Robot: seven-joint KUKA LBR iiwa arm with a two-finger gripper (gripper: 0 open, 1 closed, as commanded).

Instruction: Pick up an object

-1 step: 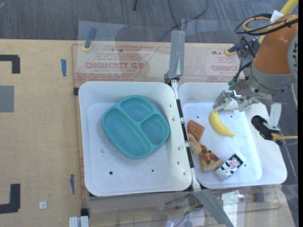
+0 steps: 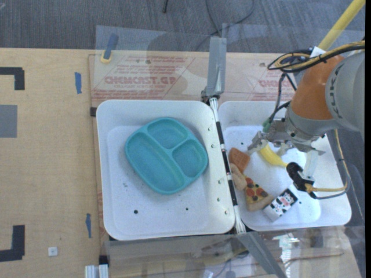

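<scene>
The gripper (image 2: pixel 272 145) hangs low over the right bin (image 2: pixel 333 213) with its fingers spread wide, a yellow banana-shaped piece (image 2: pixel 272 156) lying between the tips — not clamped as far as I can tell. Just beside it lie a pizza slice (image 2: pixel 255 193) and an orange piece (image 2: pixel 238 158). The teal divided plate (image 2: pixel 166 154) fills the left bin (image 2: pixel 116 213).

**Two bins and their contents**

The left bin (image 2: pixel 110 213) holds a divided plate (image 2: pixel 166 154). To its right, the right bin (image 2: pixel 336 213) holds a banana (image 2: pixel 271 156), with a toy pizza slice (image 2: pixel 255 193) nearer the camera and a small box (image 2: pixel 282 204) just right of the slice.
</scene>
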